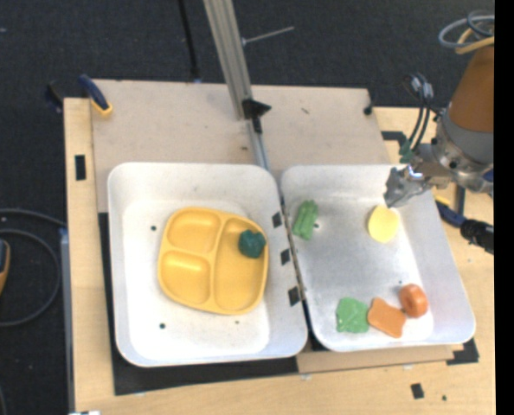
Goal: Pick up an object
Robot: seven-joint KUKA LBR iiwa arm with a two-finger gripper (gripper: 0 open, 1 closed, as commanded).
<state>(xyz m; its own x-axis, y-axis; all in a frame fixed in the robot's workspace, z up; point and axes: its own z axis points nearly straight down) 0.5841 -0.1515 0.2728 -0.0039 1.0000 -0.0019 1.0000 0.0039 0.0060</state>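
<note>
The claw (396, 192) is seen at right of frame, just above the yellow piece (382, 225); its state cannot be told.

The two white bins (136, 232) look like matt plastic with small dark specks. The yellow tray (196, 262) is smooth, slightly glossy plastic. The bench (179, 128) seems to be bare matt fibreboard. The far upright rail (227, 46) is ribbed grey metal.

No legible text, labels, brand marks or numbers on the two shallow white plastic bins (196, 175), the pale wooden bench (170, 119), or the objects; resolution may be too coarse for small print.
</note>
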